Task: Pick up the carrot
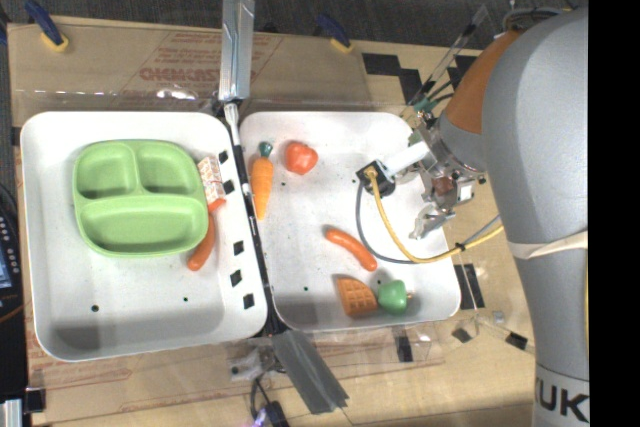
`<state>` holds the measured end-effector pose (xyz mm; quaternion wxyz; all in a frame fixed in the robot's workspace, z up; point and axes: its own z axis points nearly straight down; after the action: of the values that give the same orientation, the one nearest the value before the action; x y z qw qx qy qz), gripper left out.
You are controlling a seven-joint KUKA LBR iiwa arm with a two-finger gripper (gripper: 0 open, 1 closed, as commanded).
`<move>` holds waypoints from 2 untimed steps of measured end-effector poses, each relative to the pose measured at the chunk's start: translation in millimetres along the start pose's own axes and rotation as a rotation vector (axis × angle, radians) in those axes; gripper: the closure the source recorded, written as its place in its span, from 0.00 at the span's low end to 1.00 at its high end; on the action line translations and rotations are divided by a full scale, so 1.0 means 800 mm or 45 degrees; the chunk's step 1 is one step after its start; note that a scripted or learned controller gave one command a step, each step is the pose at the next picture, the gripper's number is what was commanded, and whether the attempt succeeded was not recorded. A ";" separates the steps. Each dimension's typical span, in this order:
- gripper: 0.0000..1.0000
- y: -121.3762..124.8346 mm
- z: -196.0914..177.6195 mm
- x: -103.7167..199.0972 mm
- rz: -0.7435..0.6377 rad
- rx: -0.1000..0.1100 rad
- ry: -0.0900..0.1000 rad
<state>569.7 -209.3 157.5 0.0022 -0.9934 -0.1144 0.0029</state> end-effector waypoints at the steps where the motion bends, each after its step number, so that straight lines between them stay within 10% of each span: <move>1: 0.00 -0.022 -0.005 -0.098 0.028 -0.001 0.001; 2: 0.00 -0.026 0.061 -0.115 0.026 0.001 -0.001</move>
<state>475.2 -209.4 109.5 0.0027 -0.9946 -0.1041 0.0034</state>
